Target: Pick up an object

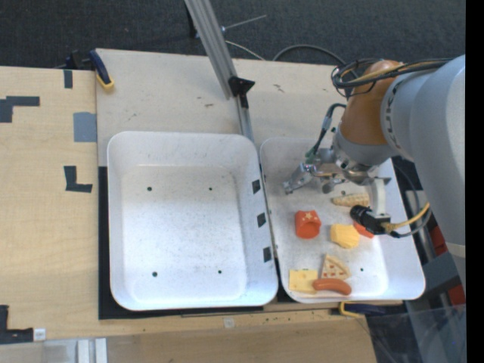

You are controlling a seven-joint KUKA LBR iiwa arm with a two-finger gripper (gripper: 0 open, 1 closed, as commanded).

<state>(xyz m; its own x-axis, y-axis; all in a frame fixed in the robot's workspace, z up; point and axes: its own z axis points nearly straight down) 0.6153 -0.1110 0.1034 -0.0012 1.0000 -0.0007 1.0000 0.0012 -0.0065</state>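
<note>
My gripper [311, 182] hangs over the far part of the right bin [404, 274], its fingers spread open with nothing between them. Just in front of it lies a red-orange toy fruit [307, 224]. A yellow wedge [345, 236] sits to that fruit's right. A beige bread-like piece [352, 200] lies under the wrist. At the bin's near edge are a pizza slice [333, 266], a red sausage [331, 285] and a yellow block [302, 280]. A small red piece [364, 230] is partly hidden by a black fitting.
The left bin [125, 203] stands beside the right one, their rims touching. A slanted metal pole [215, 40] rises behind the bins. The grey arm [423, 119] with its cables covers the right bin's far right side.
</note>
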